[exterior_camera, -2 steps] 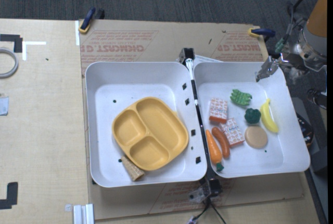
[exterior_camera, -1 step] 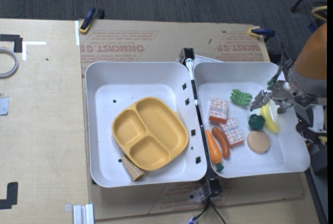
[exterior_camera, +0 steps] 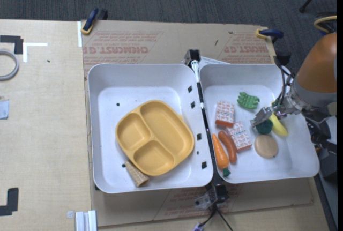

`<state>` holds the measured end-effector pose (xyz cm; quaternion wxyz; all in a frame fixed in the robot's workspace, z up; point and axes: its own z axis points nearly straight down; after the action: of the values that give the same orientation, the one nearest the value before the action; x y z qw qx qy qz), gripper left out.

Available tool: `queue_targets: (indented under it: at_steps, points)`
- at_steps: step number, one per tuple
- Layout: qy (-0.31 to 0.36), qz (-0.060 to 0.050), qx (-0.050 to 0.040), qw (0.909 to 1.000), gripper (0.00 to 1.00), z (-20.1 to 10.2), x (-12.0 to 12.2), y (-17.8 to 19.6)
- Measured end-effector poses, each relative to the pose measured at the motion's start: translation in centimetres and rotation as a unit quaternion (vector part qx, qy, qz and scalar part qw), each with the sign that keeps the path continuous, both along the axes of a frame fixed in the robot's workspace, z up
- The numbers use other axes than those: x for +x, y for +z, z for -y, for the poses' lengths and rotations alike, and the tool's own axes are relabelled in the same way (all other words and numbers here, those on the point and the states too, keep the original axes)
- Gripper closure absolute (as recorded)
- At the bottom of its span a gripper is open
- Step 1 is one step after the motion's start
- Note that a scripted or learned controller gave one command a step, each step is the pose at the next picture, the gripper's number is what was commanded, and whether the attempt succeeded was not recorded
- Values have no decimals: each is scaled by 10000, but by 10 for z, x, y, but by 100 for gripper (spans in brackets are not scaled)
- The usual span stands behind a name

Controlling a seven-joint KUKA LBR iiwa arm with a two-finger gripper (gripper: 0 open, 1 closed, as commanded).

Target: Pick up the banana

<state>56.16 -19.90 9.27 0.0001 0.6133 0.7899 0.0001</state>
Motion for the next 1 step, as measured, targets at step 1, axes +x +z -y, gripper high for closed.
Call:
queue_targets:
  at_steps: [1]
  points:
    - [-12, 19, -7, 10000, 100, 1, 1, 11]
